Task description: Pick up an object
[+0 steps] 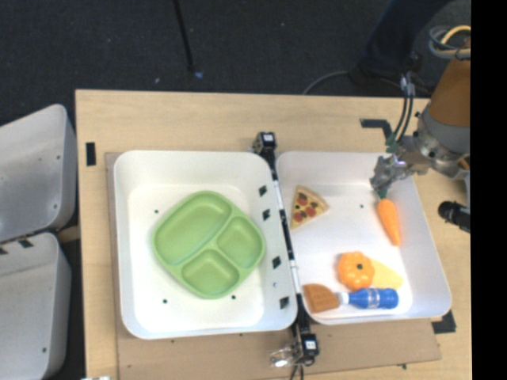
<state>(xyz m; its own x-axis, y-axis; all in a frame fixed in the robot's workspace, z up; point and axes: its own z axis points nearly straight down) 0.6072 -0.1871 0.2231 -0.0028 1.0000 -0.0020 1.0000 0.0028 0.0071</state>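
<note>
Gripper [383,176] just above carrot [389,221], no legible text

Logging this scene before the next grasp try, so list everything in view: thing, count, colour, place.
left bin: 1, white, left half of the bench
right bin: 1, white, right half of the bench, beside the left bin
divided plate: 1, green, three compartments, middle of the left bin
toy pizza slice: 1, tan with red spots, upper left of the right bin
toy carrot: 1, orange, upper right of the right bin, just below the gripper
toy pumpkin: 1, orange, lower part of the right bin
yellow piece: 1, yellow, beside the pumpkin, kind unclear
brush: 1, blue handle, brown head, near the right bin's front edge
bench: 1, light wood
arm: 1, grey with orange band, at right
gripper: 1, grey, over the right bin's upper right
</note>
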